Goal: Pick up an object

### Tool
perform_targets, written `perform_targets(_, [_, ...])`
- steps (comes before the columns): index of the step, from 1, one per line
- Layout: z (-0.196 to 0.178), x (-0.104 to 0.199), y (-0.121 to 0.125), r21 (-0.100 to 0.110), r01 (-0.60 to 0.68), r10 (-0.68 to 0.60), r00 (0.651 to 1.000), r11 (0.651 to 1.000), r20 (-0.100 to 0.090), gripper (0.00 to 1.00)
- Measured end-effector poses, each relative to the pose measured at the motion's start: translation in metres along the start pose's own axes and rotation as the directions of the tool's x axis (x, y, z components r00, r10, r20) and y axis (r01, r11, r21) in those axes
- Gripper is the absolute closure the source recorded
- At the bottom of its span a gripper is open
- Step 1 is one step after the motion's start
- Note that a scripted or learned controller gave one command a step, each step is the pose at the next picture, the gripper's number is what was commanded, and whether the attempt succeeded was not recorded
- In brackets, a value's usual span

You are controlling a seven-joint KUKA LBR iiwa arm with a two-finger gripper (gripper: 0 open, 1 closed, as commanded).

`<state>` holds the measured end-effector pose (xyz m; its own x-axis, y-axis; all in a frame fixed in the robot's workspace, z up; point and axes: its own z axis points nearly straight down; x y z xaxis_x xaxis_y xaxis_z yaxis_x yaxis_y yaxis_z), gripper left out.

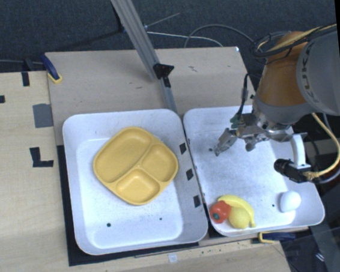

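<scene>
The fingers [222,144] of the gripper [236,142] are apart and hold nothing, above the middle of the right bin [241,182]. At this bin's near edge lie a red and yellow toy [231,211] and a white ball [289,201]. The left bin [85,189] carries a yellow divided plate [135,165].

The scene is viewed by a single fixed camera set above the bench [14,149], looking down at a slight slant from a moderate distance, so that both white bins, the left bin [79,190] and the right bin [246,172], are framed side by side.
</scene>
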<state>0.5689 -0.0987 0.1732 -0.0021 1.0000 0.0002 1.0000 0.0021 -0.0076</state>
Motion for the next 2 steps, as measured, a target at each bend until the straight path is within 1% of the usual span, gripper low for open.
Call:
perform_targets(1, [0.044, -0.001, -0.001, -0.001, 0.0, 0.0, 1.0, 1.0, 0.0, 0.0])
perform_targets(2, [0.085, -0.001, -0.001, -0.007, 0.0, 0.0, 1.0, 1.0, 0.002, 0.0])
